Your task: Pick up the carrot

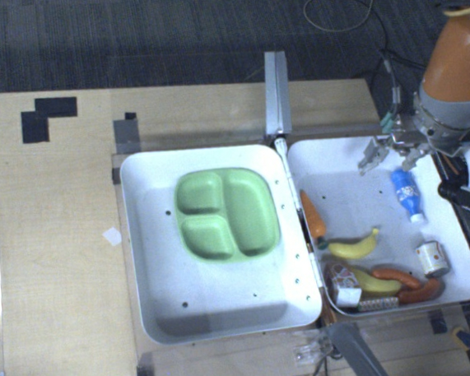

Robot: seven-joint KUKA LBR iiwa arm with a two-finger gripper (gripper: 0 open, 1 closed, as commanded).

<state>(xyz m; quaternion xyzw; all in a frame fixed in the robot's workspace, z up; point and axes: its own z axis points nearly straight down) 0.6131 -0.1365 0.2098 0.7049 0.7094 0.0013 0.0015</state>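
The arm [454, 63] leans in over the far right corner of the right bin [343, 152], wrist angled down toward the bin floor. Its gripper [390, 153] hangs with fingers spread apart and nothing between them. The carrot [312, 214] lies well away from the jaws, toward the near left, tight along the wall between the bins. A good approach probably turns the fingers across the carrot's length and comes straight down, keeping one finger clear of that wall and of the banana [355, 247] nearby.
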